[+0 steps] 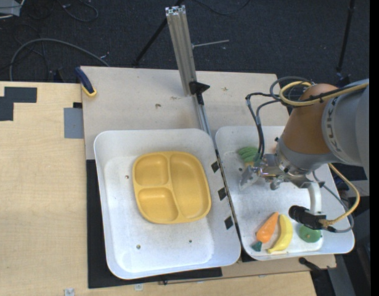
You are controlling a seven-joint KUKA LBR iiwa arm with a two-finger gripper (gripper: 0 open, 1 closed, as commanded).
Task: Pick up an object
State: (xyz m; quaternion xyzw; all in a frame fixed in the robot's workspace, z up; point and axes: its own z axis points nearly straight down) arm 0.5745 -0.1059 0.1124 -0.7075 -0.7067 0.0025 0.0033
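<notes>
Two white bins are sitting side by side on the counter (146, 97). Left bin (115, 239) is carrying a yellow divided plate (172, 186), lying flat near its middle. Right bin (235, 140) is holding toy food: a carrot (267, 227) and a banana (282, 235) touching each other at the near edge, a green piece (310, 234) just beside them, and another green item (247, 153) near the far side, partly hidden by cables. The arm (318, 125) is reaching in from the right, w/ the pincer (260, 175) hanging over the right bin's middle, betw. the green item and the carrot. Can't tell its state; nothing is showing in its grip.
</notes>
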